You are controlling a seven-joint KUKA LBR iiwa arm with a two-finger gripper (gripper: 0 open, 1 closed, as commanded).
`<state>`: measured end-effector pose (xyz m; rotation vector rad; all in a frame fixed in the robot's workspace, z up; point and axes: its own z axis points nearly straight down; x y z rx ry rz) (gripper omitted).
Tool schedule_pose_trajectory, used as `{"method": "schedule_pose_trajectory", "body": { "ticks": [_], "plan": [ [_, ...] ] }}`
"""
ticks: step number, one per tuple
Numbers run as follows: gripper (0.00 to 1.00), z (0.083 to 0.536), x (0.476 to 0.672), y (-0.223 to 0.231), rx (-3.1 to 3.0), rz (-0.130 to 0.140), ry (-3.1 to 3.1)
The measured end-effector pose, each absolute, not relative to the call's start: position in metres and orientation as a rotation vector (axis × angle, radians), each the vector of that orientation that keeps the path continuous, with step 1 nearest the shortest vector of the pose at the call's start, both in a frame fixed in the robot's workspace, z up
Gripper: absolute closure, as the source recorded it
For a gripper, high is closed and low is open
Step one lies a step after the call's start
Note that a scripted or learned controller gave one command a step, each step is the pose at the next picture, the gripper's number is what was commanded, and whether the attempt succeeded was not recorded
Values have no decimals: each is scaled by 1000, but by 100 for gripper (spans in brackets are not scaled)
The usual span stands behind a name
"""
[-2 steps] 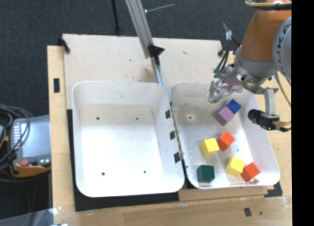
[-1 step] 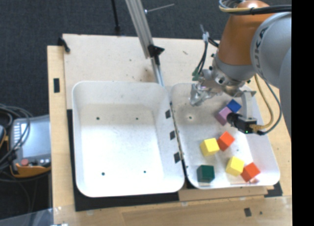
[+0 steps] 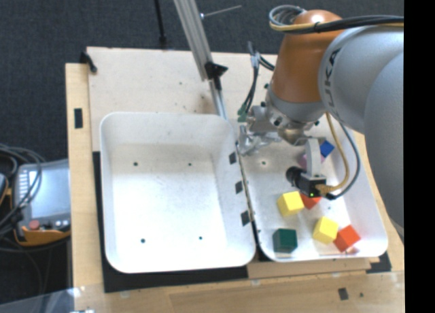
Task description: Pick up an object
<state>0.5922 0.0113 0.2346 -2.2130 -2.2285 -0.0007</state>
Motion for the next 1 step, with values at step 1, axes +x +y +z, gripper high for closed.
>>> {"method": "schedule_pose_trajectory", "body": {
  "ticks": [1],
  "plan": [
    [100,230,580,71,-2212,-1,-2228]
  ]
}}
